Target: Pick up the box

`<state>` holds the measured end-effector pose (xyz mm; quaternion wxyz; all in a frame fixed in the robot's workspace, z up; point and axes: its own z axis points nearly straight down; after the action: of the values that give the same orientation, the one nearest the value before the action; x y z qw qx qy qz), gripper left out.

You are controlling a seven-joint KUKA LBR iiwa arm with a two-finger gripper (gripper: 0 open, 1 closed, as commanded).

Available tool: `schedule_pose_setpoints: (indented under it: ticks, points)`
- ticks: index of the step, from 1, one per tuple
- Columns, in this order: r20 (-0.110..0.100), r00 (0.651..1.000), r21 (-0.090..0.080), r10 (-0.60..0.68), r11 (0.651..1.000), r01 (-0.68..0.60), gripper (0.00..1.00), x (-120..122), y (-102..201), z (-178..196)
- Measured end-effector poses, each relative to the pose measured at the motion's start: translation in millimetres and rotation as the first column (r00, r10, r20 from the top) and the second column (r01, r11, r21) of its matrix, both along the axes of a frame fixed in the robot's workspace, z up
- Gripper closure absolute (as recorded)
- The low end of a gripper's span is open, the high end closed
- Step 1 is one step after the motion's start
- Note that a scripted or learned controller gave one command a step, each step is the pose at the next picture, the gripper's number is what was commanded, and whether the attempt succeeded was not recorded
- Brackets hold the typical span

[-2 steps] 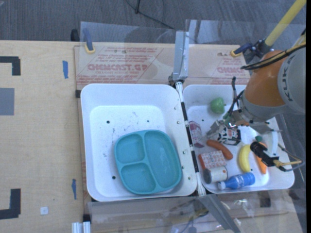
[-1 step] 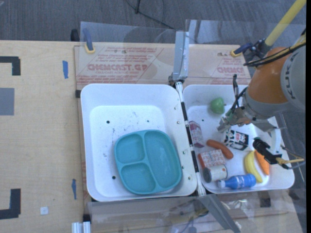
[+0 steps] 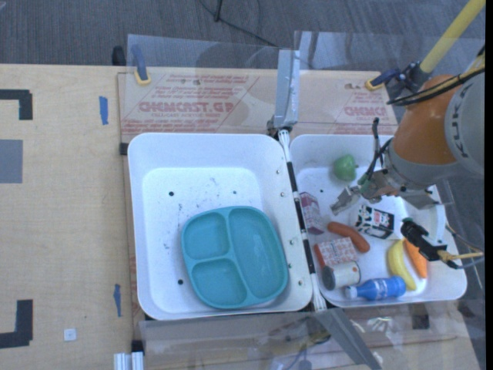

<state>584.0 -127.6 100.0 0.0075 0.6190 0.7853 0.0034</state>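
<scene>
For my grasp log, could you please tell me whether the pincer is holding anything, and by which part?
It cannot be told: the pincer hangs over the right bin, just left of the box, too small to show any hold.

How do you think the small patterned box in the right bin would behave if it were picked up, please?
The box looks like small cardboard packaging, so probably light and fairly stiff. It lies flat against a can and beside a sausage, so a grasp could nudge either. Its flat faces should resist rolling.
</scene>
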Motion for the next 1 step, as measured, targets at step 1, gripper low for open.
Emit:
schedule_pose_setpoints:
  ticks: [1]
  points:
    - [-0.009,1.0,0.0,-0.03,1.0,0.03,0.0,-94.4,-45.5,-12.0]
